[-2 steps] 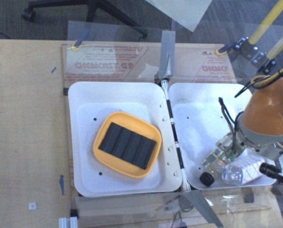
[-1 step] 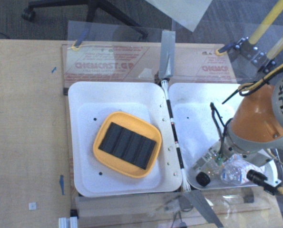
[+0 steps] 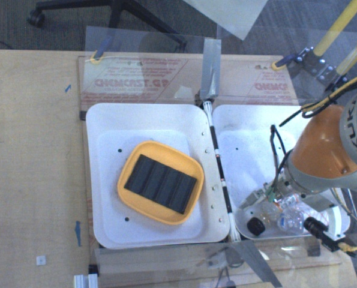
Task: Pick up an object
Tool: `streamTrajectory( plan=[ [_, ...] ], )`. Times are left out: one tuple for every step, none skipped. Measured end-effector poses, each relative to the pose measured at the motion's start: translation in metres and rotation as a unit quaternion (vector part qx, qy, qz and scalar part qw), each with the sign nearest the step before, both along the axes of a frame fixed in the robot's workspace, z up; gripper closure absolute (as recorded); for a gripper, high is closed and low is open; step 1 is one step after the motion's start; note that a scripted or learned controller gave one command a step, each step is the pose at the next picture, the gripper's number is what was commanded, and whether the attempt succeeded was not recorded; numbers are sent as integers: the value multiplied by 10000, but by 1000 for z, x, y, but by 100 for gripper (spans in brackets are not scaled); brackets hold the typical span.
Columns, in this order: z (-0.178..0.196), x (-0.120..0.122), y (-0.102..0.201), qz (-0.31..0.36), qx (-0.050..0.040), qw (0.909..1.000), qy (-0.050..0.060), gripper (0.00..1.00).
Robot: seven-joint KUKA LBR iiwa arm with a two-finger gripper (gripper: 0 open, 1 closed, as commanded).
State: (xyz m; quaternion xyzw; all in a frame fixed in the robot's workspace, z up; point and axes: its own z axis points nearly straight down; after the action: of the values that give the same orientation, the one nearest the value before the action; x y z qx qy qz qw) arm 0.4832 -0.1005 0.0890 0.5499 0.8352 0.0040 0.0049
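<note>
From my seat I see two shallow white plastic bins side by side on the pale wooden tabletop. The left bin (image 3: 106,131) holds a yellow tray (image 3: 160,182) with rounded corners (slightly turned against the bin walls), lying near the bin's middle and carrying a dark ribbed rectangular insert (image 3: 162,183) of matte look. The grey arm with its glossy orange band (image 3: 325,146) reaches into the right bin (image 3: 244,131) and the tool (image 3: 280,206) sits low by that bin's near edge, over a crumpled clear plastic object (image 3: 289,215). I cannot tell whether the tool is wide or narrow.
</note>
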Motion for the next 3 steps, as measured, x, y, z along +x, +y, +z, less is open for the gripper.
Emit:
streamTrajectory(
  plan=[
    [95,-3,49,1053,-16,9944,57,0],
    [12,50,2,518,-19,9987,7,0],
    [22,52,2,520,-26,9986,-10,100]
  ],
)
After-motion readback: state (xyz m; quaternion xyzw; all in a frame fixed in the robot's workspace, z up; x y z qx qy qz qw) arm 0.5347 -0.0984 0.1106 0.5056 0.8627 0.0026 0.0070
